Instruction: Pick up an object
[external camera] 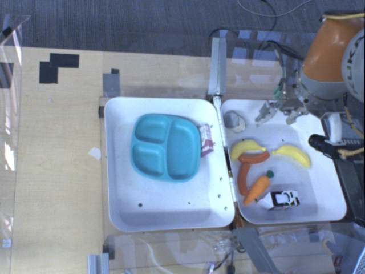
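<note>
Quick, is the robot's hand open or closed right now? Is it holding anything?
Hand: open, holding nothing, up over the back of the right bin.

Gripper (280, 112) over right bin (319, 207), bananas (293, 154), carrot (256, 188), blue tray (165, 147) in left bin (165, 213)

No legible text, brand, number or sign found. A small packet (206, 139) at the right edge of the blue divided plate (166, 147) carries print too blurred to read. A small black-and-white item (284, 198) near the front of the right bin (319, 210) bears markings, also unreadable. Black patches (57, 66) on the worktop (51, 170), far left, carry no characters.
</note>
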`<action>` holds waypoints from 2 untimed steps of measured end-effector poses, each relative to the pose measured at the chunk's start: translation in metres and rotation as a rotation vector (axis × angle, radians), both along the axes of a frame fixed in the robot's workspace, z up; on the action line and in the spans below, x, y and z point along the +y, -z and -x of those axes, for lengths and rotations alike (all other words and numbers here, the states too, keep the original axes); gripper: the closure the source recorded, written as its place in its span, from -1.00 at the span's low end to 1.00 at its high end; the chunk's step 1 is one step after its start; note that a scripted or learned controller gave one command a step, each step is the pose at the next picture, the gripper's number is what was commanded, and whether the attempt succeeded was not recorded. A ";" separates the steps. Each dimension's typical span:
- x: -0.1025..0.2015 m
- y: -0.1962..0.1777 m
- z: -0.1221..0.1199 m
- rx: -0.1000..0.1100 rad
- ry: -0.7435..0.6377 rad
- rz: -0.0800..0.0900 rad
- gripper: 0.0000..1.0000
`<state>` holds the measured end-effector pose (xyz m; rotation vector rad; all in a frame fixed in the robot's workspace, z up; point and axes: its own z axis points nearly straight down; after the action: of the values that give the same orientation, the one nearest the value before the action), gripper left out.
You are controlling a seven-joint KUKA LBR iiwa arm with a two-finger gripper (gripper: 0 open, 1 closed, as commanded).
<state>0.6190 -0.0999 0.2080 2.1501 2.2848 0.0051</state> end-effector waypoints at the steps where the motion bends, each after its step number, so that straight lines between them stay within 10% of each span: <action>1: -0.056 0.096 0.035 -0.010 -0.001 0.004 -1.00; 2: -0.056 0.083 0.032 -0.018 -0.004 0.005 1.00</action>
<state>0.5869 -0.1556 0.1249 2.1346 2.2767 0.0179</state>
